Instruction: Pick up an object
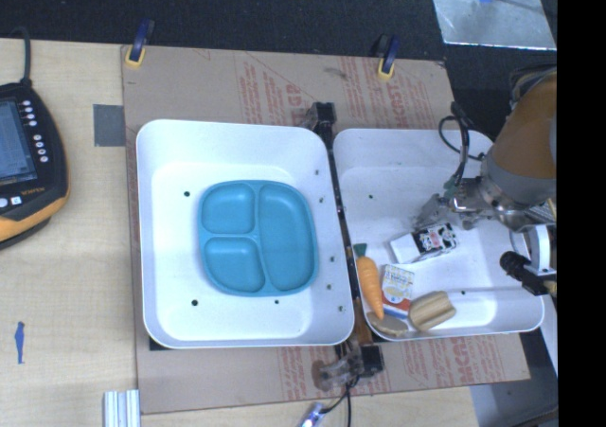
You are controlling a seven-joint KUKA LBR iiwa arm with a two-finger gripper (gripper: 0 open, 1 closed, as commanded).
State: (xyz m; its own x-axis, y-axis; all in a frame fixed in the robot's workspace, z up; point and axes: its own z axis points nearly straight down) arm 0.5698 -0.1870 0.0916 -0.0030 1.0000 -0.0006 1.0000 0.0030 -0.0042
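My gripper (pixel 434 234) hangs low in the right bin (pixel 379 155), reaching in from the right, just above a small white card-like packet (pixel 407 247). Along the bin's near-left side lie an orange carrot (pixel 368 285), a small white-and-yellow packet (pixel 397 283) and a tan bread-like roll (pixel 432 310). The gripper's tip sits over the white packet's right end; whether it touches the packet is unclear.
The left bin (pixel 161 160) holds a blue three-compartment plate (pixel 257 237). A teach pendant (pixel 24 165) lies on the bench at the far left. Clamps (pixel 138 43) pin the cardboard sheet at the back. The arm's orange band (pixel 530 127) rises at the right.
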